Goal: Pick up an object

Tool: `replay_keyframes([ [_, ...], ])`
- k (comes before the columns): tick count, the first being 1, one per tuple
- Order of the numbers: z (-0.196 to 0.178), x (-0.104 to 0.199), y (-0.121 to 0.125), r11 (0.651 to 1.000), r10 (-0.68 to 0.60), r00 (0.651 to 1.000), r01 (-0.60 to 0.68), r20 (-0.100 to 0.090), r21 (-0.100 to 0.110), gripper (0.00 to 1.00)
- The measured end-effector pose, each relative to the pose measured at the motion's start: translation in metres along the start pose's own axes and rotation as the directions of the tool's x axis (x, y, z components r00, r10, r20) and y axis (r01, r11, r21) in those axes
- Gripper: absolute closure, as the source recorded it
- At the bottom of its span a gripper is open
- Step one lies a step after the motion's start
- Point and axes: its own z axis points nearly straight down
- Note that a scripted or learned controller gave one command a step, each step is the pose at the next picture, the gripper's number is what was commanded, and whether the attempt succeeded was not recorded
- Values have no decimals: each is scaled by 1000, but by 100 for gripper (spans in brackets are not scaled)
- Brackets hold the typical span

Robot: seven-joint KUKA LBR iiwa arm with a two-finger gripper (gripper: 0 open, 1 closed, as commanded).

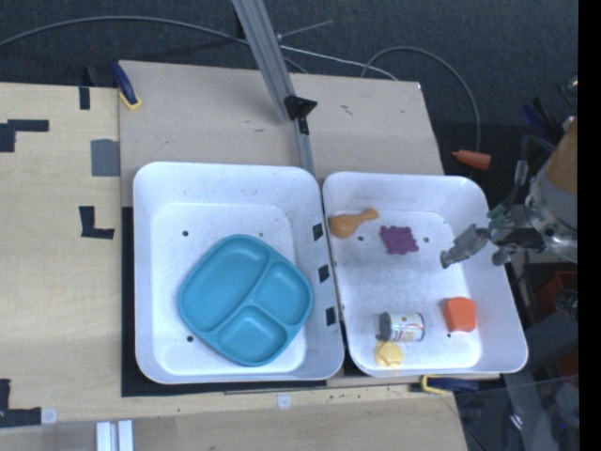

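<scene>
The right bin (488, 205) holds several small objects. An orange-tan drumstick shape (352, 222) lies at its back left, with a purple lump (399, 241) beside it. An orange block (459, 315) sits at the front right. A small can (402, 327) lies on its side near the front, and a yellow piece (388, 353) touches the front wall. My gripper (481, 251) hangs over the bin's right side, behind the orange block. It is open, with its fingers spread and nothing between them.
The left bin (150, 252) holds a blue divided plate (246, 299). A grey metal pole (268, 50) slants in from the top and ends at the bins' shared wall. Cables run across the dark floor behind the bench.
</scene>
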Motion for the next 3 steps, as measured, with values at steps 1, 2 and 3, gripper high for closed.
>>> replay_keyframes([
  [1, 0, 0, 0, 1000, 1, 1000, -1, 0, 0, 0],
  [2, 44, 4, 3, 1000, 1, 1000, -1, -1, 5, 0],
  [3, 107, 11, -2, 1000, 1, 1000, -1, -2, 7, 0],
])
